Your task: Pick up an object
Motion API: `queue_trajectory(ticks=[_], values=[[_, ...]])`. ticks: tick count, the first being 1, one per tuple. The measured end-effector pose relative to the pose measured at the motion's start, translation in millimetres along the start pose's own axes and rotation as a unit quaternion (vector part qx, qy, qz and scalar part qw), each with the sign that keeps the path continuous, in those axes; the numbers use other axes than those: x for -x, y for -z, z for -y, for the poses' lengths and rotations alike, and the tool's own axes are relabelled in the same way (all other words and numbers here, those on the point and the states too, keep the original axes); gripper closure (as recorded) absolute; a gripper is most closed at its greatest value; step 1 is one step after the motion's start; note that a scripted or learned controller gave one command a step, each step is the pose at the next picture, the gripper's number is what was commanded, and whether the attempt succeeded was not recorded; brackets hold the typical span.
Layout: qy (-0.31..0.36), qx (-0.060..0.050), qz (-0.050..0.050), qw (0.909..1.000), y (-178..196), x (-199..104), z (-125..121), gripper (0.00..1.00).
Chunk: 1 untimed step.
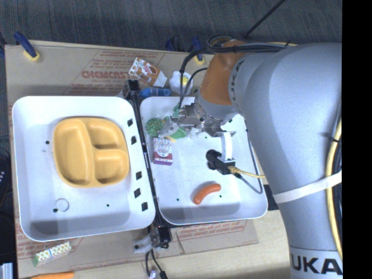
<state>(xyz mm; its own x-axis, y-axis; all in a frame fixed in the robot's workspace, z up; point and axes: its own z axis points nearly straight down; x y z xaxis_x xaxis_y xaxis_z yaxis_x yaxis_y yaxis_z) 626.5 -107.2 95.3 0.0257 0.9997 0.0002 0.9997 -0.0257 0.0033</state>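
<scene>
Gripper (185, 120) sits low over the far left part of the right bin (244, 211), just beside a small cluster of green item (156, 125) and other bits; whether it is apart or together I cannot tell, since the wrist hides its tips. No object is visibly in its grasp. Candidates lie in that bin: the green item and a small packet (163, 150) close to the gripper, and an orange sausage (206, 192) well apart, near the front wall. The left bin (26, 156) bears a yellow tray (91, 150). To do this step well, I judge it best to settle on one thing, most likely the green item nearest the gripper, and to centre over it before closing, since the neighbours crowd it and a skewed approach could catch two things or push one against the bin wall. The descent should be straight and the lift slow, as the item looks small and may slip. The sausage, lying alone on bare floor, would be the easier target if this one fails.
</scene>
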Motion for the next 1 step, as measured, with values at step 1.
queue_trajectory(ticks=[1], values=[[-0.062,-0.003,0.0,0.998,-2.3,-15.4,4.1,0.0]])
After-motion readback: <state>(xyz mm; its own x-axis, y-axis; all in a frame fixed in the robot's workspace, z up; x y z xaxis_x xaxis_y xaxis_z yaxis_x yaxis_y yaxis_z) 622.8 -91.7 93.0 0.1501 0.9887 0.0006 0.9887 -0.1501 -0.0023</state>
